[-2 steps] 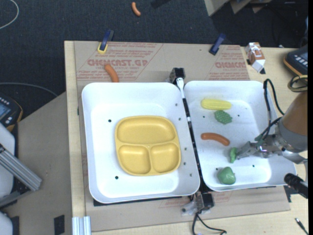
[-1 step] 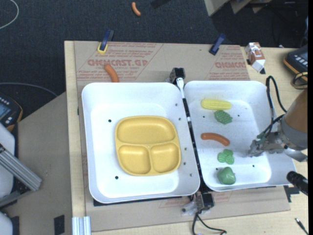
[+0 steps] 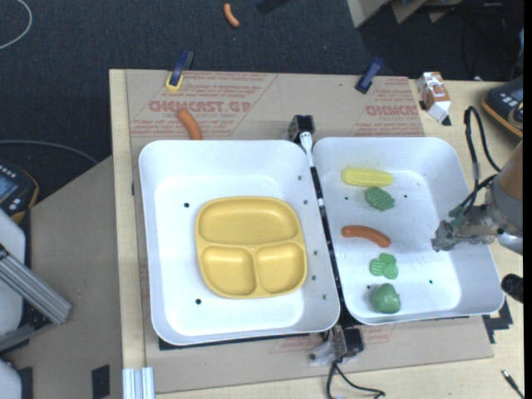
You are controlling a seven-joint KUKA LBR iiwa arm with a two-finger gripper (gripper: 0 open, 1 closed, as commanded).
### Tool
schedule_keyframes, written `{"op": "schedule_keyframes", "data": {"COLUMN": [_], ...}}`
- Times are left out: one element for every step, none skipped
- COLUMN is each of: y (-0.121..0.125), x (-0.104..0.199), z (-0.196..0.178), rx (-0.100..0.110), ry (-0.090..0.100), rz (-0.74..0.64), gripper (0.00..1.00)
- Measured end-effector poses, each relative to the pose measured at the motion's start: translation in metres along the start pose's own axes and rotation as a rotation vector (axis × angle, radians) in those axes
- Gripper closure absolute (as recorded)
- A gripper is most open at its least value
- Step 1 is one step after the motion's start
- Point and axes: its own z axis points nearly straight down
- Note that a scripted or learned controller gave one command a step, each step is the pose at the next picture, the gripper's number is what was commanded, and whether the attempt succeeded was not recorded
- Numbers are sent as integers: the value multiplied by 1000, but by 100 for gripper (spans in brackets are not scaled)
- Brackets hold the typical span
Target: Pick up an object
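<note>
Fingers [image 3: 439, 239] over right bin [image 3: 426, 166] (white), dark carpet [image 3: 100, 23]

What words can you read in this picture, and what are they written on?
"CHEMCAST G.P", in red print, on the brown board behind the left bin. It reads roughly so; the letters are faint.
The same red print again, on the board behind the right bin, cut off and too blurred to read in full.
A small box at the board's right corner has a label too small to read.

The arm's grey wrist [image 3: 509, 196] ends in a dark metal hand [image 3: 442, 238], a black cable [image 3: 474, 152] looping above.
</note>
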Motion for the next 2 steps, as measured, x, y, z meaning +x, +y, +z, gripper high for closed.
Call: {"op": "schedule_keyframes", "data": {"y": [4, 5], "x": [4, 4], "z": [-63, -78], "rx": [-2, 2], "ry": [0, 1], "rz": [0, 0], "gripper": [100, 100]}}
